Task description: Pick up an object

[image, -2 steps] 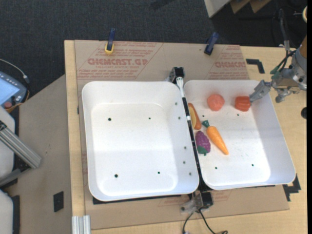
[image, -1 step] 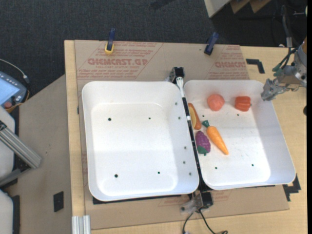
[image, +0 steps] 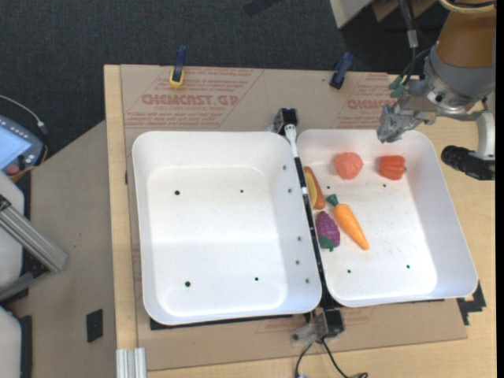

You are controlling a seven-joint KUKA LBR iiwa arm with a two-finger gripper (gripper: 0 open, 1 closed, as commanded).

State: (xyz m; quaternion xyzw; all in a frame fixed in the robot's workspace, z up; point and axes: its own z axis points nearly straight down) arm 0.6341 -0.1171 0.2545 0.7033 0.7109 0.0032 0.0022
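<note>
The right bin (image: 441, 266) holds several toy foods. A pinkish-orange round fruit (image: 348, 164) lies near its back, with a red pepper (image: 391, 166) just to its right. An orange carrot (image: 350, 223) lies in the middle, a purple piece (image: 327, 230) beside it on the left, and an orange-brown bun-like piece (image: 315, 188) rests against the left wall. My gripper (image: 391, 129) hangs above the bin's back rim, just behind the red pepper, with nothing seen between its fingers.
The left bin (image: 157, 290) sits beside the right one on a cardboard sheet (image: 228, 93). Clamps (image: 179, 67) stand at the cardboard's back edge. A black fixture (image: 285, 120) sits where the bins meet at the back.
</note>
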